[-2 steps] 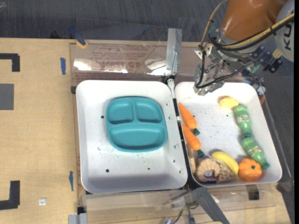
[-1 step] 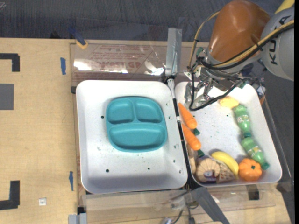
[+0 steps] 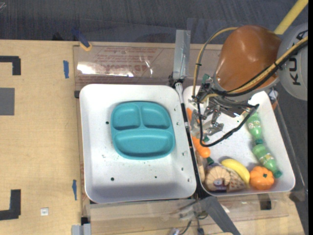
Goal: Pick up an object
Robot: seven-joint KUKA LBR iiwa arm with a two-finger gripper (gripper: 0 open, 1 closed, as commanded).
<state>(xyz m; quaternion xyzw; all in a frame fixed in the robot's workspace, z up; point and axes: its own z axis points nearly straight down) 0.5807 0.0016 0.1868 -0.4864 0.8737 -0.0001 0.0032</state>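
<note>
My gripper point(image 3: 209, 124) hangs over the left part of the right bin point(image 3: 279, 146), under the orange wrist band. Its metal fingers point down near the bin's left wall, just above an orange carrot-like piece point(image 3: 201, 149). Cables cross in front of the fingers. Along the bin's front lie a yellow banana point(image 3: 236, 168), a round orange fruit point(image 3: 262, 178) and a tan waffle-like item point(image 3: 222, 178). Green pieces point(image 3: 261, 144) lie along the right side.
The left bin point(image 3: 93, 146) holds a teal divided plate point(image 3: 143, 129). A metal divider point(image 3: 181, 58) stands between the bins at the back. Cardboard-coloured bench surface lies to the left.
</note>
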